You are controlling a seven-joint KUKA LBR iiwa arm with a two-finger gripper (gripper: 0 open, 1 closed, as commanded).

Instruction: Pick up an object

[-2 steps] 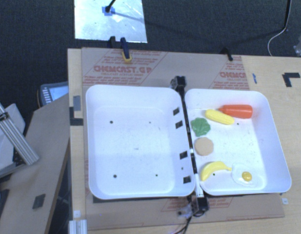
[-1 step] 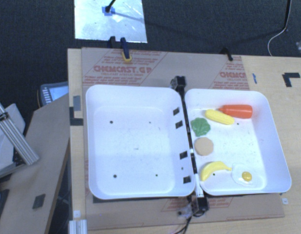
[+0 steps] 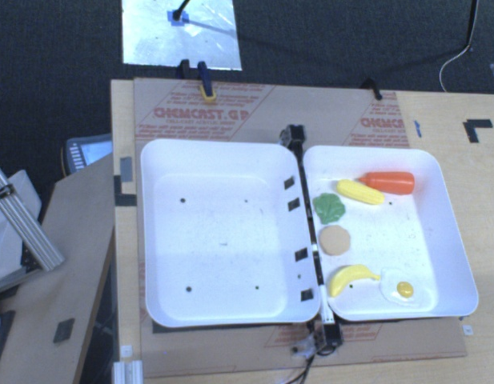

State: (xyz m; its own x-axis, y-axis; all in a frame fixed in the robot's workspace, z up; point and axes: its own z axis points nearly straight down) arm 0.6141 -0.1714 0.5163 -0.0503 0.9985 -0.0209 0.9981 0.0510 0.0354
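Over in the right-hand bin (image 3: pixel 448 214) lie a carrot (image 3: pixel 388 182), corn (image 3: pixel 360 191), broccoli (image 3: pixel 329 208), a cookie (image 3: pixel 335 240), a banana (image 3: pixel 351 278) and a fried egg (image 3: pixel 401 290) - all apart.

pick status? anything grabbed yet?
Nothing looks done: all six items lie in the right bin: carrot, corn cob, green broccoli-like piece, tan round cookie, banana, fried egg. Nothing is in hand. The whole pick is left.
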